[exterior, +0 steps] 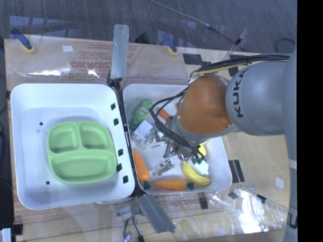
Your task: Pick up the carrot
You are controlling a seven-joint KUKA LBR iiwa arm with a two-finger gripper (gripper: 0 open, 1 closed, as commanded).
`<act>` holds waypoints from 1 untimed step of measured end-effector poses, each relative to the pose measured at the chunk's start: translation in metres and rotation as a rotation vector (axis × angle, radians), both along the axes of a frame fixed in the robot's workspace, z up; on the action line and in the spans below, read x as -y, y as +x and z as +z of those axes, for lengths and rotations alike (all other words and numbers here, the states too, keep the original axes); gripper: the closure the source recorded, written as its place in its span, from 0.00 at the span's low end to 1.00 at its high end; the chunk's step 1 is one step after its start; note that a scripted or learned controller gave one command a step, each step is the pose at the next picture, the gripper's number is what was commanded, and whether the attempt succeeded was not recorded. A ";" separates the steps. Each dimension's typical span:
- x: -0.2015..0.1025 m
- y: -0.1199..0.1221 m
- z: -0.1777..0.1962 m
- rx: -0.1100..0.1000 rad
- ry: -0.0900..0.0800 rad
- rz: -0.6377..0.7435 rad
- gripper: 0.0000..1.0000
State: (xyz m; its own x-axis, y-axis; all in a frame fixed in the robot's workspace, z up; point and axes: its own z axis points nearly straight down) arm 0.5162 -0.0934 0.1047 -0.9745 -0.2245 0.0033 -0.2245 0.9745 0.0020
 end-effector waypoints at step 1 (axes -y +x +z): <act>0.002 -0.010 -0.013 0.001 -0.001 -0.263 0.00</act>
State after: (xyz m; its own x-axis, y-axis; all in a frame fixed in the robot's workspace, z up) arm 0.5065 -0.0954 0.0917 -0.9993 0.0363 0.0029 0.0363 0.9993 0.0010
